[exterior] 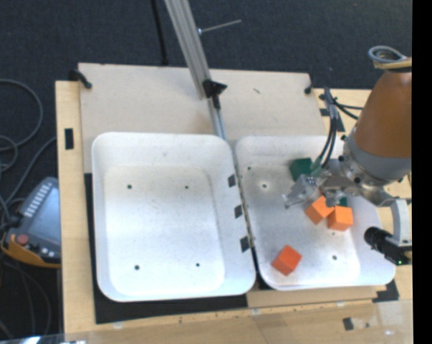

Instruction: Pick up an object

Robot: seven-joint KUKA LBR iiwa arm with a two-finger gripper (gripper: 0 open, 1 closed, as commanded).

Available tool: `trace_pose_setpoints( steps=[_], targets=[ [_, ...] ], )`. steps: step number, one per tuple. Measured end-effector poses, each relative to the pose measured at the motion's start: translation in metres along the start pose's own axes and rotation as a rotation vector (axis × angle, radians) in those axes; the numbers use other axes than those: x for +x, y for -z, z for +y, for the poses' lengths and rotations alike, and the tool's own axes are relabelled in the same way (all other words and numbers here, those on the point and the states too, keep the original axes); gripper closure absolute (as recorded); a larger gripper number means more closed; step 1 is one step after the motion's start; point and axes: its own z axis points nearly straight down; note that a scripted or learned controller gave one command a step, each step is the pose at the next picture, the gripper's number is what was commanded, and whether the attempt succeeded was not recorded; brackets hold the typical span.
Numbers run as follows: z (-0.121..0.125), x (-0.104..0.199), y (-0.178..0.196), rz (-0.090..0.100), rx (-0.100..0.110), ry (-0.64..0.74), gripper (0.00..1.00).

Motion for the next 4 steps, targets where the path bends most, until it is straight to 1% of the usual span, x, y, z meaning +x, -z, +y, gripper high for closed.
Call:
trace_pose_setpoints(
  steps=[1,2,3,4],
  targets=[
    [-0.021,0.004,-0.080,0.002,0.013,0.003,0.00],
    [0.079,-0.035,-0.149,-0.001,0.005,0.007,0.00],
    [0.110,-0.038,-0.178,0.001,0.003,0.009,0.00],
    [0.117,-0.085,-0.086,-0.004,-0.005,0.002,0.00]
  ],
)
